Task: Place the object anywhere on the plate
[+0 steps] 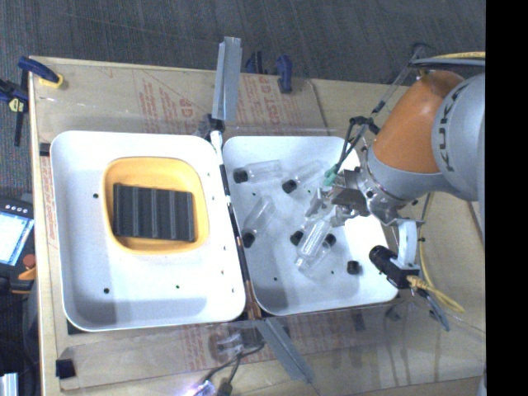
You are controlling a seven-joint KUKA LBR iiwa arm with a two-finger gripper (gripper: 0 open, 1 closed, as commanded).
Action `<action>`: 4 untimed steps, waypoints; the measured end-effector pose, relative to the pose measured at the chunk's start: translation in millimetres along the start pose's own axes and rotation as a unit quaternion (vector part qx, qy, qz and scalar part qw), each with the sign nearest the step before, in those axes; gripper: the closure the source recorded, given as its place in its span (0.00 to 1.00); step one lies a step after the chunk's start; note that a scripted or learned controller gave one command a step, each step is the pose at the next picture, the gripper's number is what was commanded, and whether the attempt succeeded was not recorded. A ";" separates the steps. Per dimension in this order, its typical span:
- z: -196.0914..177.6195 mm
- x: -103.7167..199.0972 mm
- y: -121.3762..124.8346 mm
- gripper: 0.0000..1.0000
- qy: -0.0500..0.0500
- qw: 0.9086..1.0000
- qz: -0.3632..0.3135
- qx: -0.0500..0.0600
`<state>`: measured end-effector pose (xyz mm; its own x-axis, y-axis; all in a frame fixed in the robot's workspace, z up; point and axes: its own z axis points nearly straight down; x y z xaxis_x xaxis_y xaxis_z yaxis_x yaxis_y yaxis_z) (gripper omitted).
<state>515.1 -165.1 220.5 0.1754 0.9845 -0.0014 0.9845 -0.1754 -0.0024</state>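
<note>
A yellow plate lies in the left white bin, and a dark ridged block covers most of its middle. Several clear vials with black caps lie scattered in the right white bin. One clear vial lies at a slant just below my gripper. The gripper hangs low over the middle right of that bin, its tip right at the upper end of this vial. Whether it touches the vial I cannot tell. Another vial lies near the bin's back wall.
Loose black caps dot the right bin's floor. The grey and orange arm covers the bin's right side. A metal divider rail separates the bins. Clamps sit at the bench's back edge.
</note>
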 end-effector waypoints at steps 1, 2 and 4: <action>-14.9 77.9 32.1 1.00 0.001 0.999 -0.035 0.000; 7.8 136.0 66.0 1.00 0.001 0.994 -0.105 0.000; 12.1 207.4 62.8 1.00 0.000 0.931 -0.364 0.001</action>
<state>613.3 28.1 208.0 -0.5383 0.8428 0.0017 0.8428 0.5383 -0.0035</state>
